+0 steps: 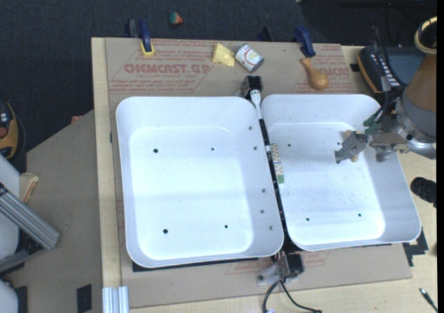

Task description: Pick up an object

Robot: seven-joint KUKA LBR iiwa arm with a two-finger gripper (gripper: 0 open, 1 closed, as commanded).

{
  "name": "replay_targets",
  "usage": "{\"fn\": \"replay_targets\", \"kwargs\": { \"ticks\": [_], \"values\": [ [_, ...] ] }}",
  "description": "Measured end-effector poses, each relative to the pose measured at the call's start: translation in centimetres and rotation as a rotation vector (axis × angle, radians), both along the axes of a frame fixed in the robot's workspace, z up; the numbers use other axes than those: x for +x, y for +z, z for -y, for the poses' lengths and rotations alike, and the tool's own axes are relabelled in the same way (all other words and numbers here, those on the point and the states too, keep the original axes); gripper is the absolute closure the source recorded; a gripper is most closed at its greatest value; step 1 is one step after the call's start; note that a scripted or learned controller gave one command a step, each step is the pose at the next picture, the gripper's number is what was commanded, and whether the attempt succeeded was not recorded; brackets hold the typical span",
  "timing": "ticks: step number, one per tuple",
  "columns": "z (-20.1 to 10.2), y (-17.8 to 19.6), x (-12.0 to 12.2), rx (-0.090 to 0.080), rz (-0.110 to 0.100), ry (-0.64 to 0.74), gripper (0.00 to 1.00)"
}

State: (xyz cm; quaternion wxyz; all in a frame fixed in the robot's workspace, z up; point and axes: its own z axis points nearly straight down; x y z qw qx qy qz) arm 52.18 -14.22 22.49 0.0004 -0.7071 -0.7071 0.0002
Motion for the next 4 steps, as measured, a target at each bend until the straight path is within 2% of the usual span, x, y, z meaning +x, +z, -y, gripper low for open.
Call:
{"fn": "replay_targets", "kwargs": {
  "ticks": [1,2,3,4],
  "values": [
    [-2.4,24.2,0.8,-0.005,0.023,0.004,0.0],
    [-11.3,17.7,0.0,0.003,-0.006,0.01,0.0],
    [-10.7,19.1,0.1,-0.001,0.005,0.002,1.0],
    [-17.9,4.5,0.6,0.001,-0.016,0.007,1.0]
  ]
}}
